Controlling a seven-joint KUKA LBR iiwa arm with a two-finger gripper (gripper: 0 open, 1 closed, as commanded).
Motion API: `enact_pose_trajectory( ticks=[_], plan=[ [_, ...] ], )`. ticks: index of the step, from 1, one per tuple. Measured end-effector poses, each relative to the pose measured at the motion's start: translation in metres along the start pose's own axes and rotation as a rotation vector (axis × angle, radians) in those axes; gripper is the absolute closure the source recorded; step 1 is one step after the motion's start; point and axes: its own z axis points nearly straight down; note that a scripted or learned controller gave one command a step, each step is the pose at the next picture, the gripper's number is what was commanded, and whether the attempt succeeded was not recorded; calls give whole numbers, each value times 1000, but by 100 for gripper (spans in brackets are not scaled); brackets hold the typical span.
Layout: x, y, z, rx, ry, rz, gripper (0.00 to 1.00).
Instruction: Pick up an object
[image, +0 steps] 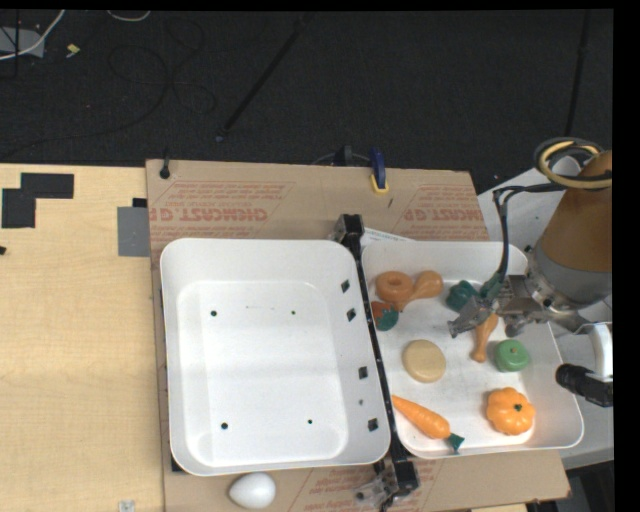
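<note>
The right bin (570, 432) holds several toy foods. Among them are an orange ring (395, 288), a cream disc (424, 360), a carrot (423, 417), an orange pumpkin (510, 412), a green round piece (512, 355) and a teal piece (462, 295). My gripper (489, 322) is low over this bin's right half, and the arm comes in from the right. It is open, with its fingers spread to either side of a small orange stick (482, 342). That stick lies on the bin floor just below the fingertips.
The left bin (200, 300) sits beside the right one, with a black divider (365, 340) between them. A white egg (252, 490) lies on the cardboard in front of the left bin. A small green-and-red piece (385, 318) rests by the divider.
</note>
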Motion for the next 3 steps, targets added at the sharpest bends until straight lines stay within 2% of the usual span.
enact_pose_trajectory(
  ticks=[1,2,3],
  plan=[
    [0,0,-10,2,1,-1,100],
    [-6,-24,-162,-17,-5,-1,100],
    [2,-38,-261,-13,-4,-2,100]
  ],
)
